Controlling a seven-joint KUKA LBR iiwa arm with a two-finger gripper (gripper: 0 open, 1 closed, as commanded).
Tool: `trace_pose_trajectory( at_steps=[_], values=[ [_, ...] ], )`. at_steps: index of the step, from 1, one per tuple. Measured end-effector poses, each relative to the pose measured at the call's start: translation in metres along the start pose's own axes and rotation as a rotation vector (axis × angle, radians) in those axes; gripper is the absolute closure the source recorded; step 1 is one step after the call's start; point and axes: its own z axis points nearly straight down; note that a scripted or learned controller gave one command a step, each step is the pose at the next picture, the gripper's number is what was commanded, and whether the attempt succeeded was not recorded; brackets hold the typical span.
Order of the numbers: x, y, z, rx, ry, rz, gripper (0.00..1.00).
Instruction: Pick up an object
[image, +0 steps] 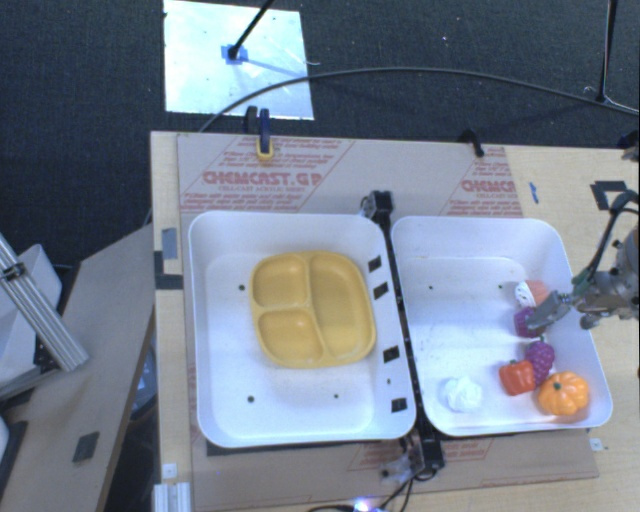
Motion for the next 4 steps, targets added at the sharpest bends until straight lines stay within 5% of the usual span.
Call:
trace_pose_trajectory(
  at_steps=[1,4],
  values=[
    [0.001,0.003,-0.006,-0.012,-0.003,-0.004,0.00],
    [-0.004,0.000,0.140,-0.010,-0.002,-0.001,0.00]
  ],
)
